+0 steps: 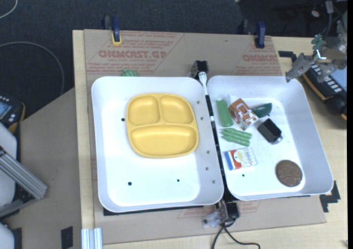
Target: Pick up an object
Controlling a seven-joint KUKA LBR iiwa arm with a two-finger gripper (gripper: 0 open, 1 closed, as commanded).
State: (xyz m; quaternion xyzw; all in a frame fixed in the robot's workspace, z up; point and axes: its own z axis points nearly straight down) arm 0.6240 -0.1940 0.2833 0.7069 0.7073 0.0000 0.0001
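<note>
Left bin (pixel 110 176): white and shallow, holding one yellow divided plate (pixel 162 125) with three compartments, set toward the far half of the bin.

Right bin (pixel 314 132): white and shallow, holding the loose objects. A green stick (pixel 223 112) lies near the left wall. Just right of it sits a small orange-and-white box (pixel 241 112), with a dark green piece (pixel 261 109) close beside it. A black block (pixel 269 130) lies below those. A green bean pod (pixel 236 136) rests near the middle. A flat printed card (pixel 240 159) lies toward the near-left corner. A brown round disc (pixel 289 172) sits near the front-right corner.

Gripper (pixel 300 67): at the bench's far right edge, outside the right bin, well apart from every object. Whether the jaws are apart or together cannot be told.
</note>
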